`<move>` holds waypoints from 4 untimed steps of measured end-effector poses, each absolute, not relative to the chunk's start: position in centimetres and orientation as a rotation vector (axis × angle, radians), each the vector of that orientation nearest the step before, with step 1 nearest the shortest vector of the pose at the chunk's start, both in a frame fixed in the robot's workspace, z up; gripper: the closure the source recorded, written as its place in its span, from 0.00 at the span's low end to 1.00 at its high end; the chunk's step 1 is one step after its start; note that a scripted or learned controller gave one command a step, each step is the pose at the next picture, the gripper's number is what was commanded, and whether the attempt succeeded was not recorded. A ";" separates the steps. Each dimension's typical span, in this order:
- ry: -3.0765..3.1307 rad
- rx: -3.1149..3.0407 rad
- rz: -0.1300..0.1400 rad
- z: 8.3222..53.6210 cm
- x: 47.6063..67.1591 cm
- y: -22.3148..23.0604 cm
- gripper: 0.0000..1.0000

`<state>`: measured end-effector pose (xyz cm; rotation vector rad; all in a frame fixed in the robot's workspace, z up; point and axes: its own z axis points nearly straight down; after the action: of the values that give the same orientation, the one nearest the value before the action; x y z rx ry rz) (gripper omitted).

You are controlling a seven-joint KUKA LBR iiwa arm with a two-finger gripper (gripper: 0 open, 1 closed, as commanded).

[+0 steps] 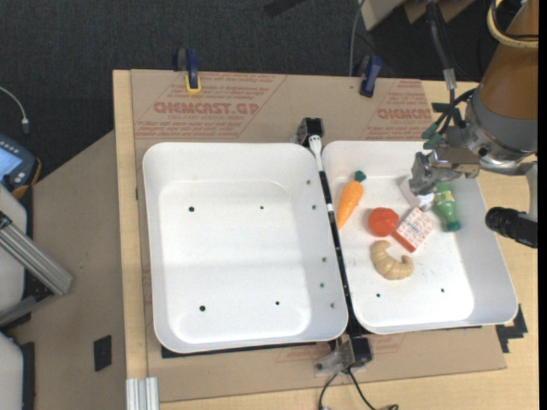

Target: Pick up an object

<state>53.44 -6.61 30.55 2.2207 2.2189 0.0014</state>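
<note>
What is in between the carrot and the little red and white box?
In the camera view, a round red tomato-like toy lies between the carrot and the red and white box, close beside the box. All three sit in the right bin.

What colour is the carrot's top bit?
Dark green, on the orange carrot in the right bin, seen in the camera view.

Dark grey carpet (77,32) lay all around, and the table (256,96) wore a brown cardboard sheet with red lettering, pinned at the far edge by two blue clamps (189,65). Light fell evenly from above.
</note>
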 end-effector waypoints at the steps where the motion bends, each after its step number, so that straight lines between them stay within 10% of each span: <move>1: 2.222 2.209 0.015 40.8 51.6 -2.4 1.00; 2: 2.225 2.227 -0.008 34.5 48.1 -1.4 1.00; 3: 2.220 2.212 0.012 41.5 52.5 0.8 1.00; 4: 2.211 2.226 -0.002 38.6 56.3 -6.0 1.00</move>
<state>56.29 -5.99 38.57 2.2258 2.2112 -0.0020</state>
